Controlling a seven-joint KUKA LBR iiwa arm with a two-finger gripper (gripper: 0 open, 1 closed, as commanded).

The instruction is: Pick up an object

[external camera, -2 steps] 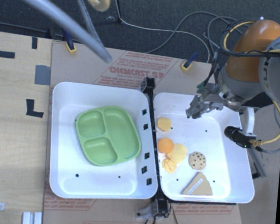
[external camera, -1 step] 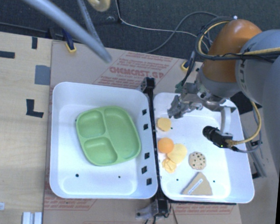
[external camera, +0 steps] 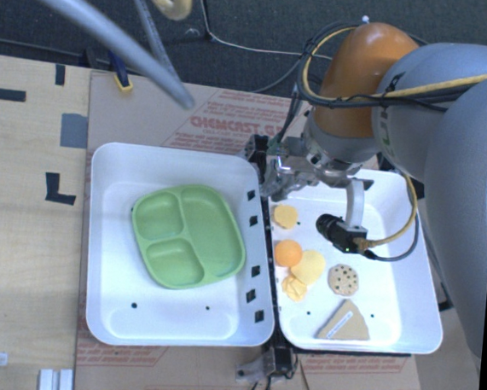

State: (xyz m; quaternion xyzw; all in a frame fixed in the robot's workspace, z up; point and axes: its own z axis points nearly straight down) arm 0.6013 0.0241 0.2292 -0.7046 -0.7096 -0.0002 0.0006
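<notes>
The arm (external camera: pixel 423 104) hangs over the right bin (external camera: pixel 401 334), gripper (external camera: pixel 286 179) near its top-left corner; can't tell its state. I'd drop straight down onto the small yellow piece (external camera: pixel 285 216) just below, avoiding the orange ball (external camera: pixel 287 253).

You've got the arm (external camera: pixel 423 104) coming in from frame right, w/ the gripper (external camera: pixel 281 178) at upper centre, over the top left corner of the right bin (external camera: pixel 401 334). Right bin holds an orange ball (external camera: pixel 287 253), yellow pieces (external camera: pixel 303 273), another yellow bit (external camera: pixel 285 216) just below the gripper, a cookie (external camera: pixel 343 280) and a sandwich wedge (external camera: pixel 344 321). Left bin (external camera: pixel 104 305) has a green divided tray (external camera: pixel 188 235), centre-left.
</notes>
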